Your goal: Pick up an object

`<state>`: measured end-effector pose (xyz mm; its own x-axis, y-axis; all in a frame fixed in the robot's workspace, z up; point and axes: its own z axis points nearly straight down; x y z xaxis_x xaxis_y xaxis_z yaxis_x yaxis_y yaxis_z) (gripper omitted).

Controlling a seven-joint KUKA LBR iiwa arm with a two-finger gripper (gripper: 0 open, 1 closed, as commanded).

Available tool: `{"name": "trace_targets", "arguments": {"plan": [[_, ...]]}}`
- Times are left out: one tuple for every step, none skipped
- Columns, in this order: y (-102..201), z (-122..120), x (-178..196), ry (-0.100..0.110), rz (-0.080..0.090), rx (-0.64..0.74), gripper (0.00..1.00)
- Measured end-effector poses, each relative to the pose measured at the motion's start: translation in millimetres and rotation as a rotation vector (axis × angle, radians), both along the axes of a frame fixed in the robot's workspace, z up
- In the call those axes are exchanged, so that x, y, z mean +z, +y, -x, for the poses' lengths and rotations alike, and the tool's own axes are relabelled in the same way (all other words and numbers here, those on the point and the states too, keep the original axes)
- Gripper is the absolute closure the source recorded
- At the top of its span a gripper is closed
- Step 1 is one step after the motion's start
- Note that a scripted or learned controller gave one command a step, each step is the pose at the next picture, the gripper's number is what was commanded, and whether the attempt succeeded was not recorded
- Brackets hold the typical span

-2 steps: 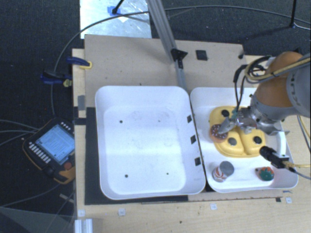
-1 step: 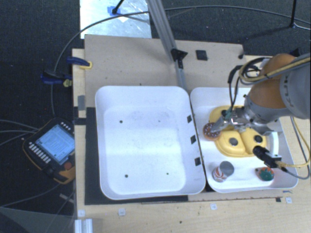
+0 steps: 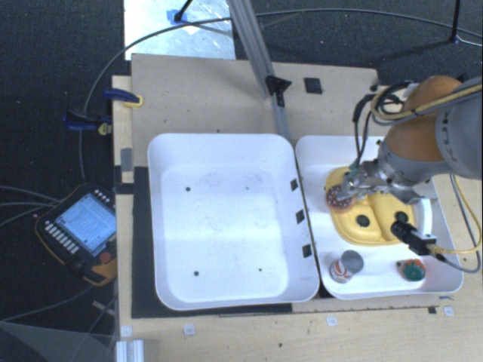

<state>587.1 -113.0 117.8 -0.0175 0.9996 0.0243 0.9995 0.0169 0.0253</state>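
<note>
The gripper (image 3: 349,191) sits over the yellow plastic toy (image 3: 367,219) in the right bin (image 3: 453,281), its opening impossible to tell; the toy looks light, stiff and smooth, best held at its narrow edge.

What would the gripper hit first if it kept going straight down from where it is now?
Most likely the yellow object in the right bin: the gripper sits over its upper left end, beside a small round reddish piece. Depth is hard to judge from this slanted view, so it may already be touching.
</note>
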Motion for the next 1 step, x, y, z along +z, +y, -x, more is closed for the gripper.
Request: {"name": "trace_targets", "arguments": {"plan": [[0.3,-5.8,64.6,0.017,0.026,-0.011,1.0]]}}
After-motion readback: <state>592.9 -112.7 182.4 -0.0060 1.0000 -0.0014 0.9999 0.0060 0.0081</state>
